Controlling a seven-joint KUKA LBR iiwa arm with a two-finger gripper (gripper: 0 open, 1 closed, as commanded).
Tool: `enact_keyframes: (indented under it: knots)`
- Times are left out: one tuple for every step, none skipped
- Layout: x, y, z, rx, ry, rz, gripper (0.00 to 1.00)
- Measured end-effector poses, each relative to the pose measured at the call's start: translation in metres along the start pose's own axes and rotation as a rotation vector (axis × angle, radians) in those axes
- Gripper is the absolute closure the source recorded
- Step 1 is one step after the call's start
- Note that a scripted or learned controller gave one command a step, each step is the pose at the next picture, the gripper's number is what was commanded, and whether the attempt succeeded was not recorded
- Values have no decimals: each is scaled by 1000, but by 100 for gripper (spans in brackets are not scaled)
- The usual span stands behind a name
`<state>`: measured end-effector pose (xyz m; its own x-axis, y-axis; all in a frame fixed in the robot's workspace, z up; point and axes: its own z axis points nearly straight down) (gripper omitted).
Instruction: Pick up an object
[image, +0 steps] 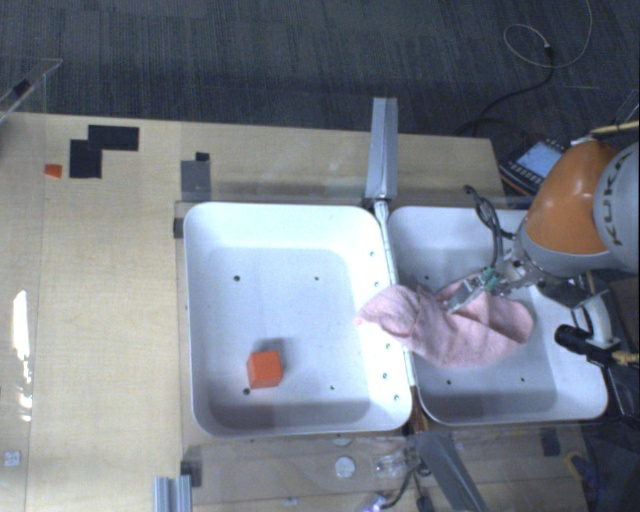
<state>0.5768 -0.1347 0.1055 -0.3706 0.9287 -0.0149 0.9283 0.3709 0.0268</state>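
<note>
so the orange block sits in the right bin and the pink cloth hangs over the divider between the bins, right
Not quite. The camera view shows the small orange block in the left shallow white bin, not the right one. The crumpled pink cloth does hang over the divider between the bins.

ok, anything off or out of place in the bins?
Yes: the pink cloth straddles the divider, mostly in the right bin with one corner draped over the rim into the left bin. The orange block sits normally.
</note>
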Motion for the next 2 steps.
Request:
enact_keyframes:
  knots:
    - [-12,-23,14,11,6,-40,0]
    - [-13,-18,0,0,-1,-41,100]
